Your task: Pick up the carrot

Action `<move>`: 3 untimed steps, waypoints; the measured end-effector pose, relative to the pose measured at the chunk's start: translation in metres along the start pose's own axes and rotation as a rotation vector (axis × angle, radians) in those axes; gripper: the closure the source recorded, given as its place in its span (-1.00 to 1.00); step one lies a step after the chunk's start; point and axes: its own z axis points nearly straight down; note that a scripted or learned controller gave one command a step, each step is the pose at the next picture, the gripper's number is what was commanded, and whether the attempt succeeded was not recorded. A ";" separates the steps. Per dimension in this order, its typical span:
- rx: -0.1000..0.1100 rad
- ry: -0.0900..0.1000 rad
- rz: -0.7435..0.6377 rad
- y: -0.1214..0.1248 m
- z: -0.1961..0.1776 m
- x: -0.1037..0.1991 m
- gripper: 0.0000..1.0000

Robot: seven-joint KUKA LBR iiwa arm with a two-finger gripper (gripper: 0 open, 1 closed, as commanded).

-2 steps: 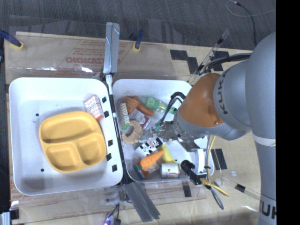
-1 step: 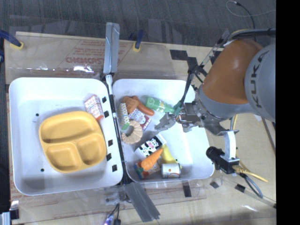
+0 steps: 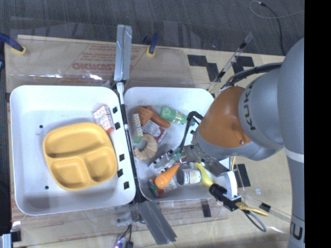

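You are looking down on the bench (image 3: 170, 56), where the arm (image 3: 269, 107) comes in from three o'clock and bends over the right bin (image 3: 155, 94). Its orange band (image 3: 222, 120) sits at the bin's three o'clock side, and the wrist drops from there toward seven o'clock. The end effector (image 3: 173, 159) hangs low over the bin's lower middle, its dark and metallic parts crowded together, so you cannot tell whether it is released or clenched.

The carrot (image 3: 167, 177) lies at the right bin's six o'clock area, tilted, its upper end just beside or under the end effector; whether they touch is not clear. Just beside the carrot at three o'clock lies a small jar (image 3: 190, 177) on its side, with a yellow banana-like piece (image 3: 205, 175) past it. At the bin's twelve o'clock lie a hot dog (image 3: 152, 117) and a green bottle (image 3: 173, 115), and a round brownish piece (image 3: 146, 146) rests at nine o'clock.

In the left bin (image 3: 26, 138) you see a yellow compartment tray (image 3: 77, 154) in the middle, and a small red and white packet (image 3: 103, 118) at its one o'clock.
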 end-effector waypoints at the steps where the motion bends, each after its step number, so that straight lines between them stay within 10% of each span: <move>1: -0.001 0.002 -0.009 0.003 -0.010 0.002 1.00; 2: 0.000 0.002 -0.009 0.003 -0.009 0.002 -1.00; 3: 0.004 -0.002 0.084 0.008 -0.075 0.059 -1.00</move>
